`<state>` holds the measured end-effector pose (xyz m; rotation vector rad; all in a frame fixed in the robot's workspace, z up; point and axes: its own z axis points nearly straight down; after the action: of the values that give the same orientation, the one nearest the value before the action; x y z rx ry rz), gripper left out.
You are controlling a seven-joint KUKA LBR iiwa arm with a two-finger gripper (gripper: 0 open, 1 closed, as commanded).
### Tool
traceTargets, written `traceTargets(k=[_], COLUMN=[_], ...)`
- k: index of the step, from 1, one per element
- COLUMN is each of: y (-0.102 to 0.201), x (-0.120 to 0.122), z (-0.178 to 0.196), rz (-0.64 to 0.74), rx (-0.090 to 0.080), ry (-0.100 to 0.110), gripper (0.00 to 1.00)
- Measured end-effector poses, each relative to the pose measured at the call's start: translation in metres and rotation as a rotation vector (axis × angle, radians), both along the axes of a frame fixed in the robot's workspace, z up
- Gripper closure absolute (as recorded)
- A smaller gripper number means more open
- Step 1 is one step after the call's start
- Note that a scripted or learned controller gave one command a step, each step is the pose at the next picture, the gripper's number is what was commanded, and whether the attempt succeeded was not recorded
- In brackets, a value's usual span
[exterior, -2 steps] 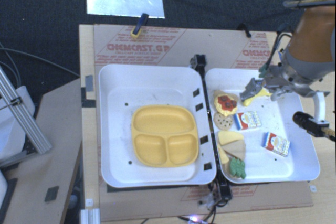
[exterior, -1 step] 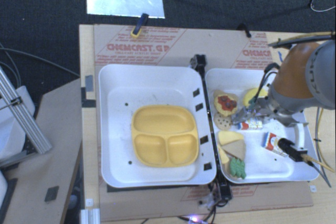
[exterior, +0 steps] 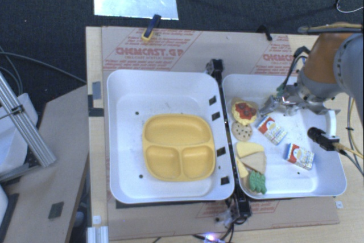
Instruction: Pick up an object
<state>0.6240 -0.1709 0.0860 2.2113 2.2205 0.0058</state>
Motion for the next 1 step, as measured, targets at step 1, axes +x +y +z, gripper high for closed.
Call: traceTargets(k=[1], y=[0.0576], x=[0.0345], z=[0.0001], rz=[-0.011], rx=[-0.002], ry=[0.015], gripper=[0.00])
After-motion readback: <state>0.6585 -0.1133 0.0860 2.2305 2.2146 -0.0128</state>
